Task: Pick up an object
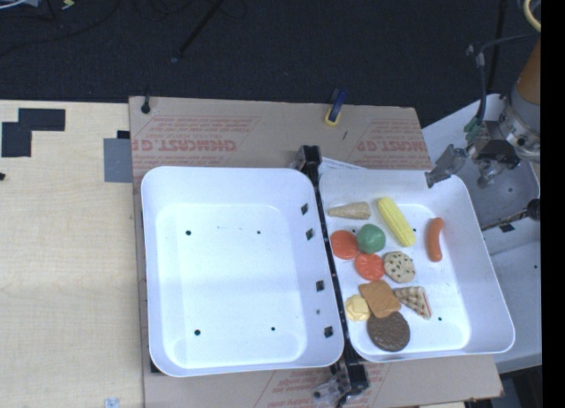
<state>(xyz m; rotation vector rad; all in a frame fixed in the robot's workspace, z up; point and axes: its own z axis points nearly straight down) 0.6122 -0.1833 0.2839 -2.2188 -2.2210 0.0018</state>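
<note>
Toy food crowds the right bin's middle — open floor lies along its right side.

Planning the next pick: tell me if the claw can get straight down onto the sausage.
Probably yes. The sausage lies apart from the other food, nothing on top, near the right bin's right wall, on the claw's side.

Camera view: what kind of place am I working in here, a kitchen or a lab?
Likely a robot lab bench, not a kitchen: two white bins clipped together on cardboard, toy food such as a corn cob, and loose cables on dark floor.
</note>
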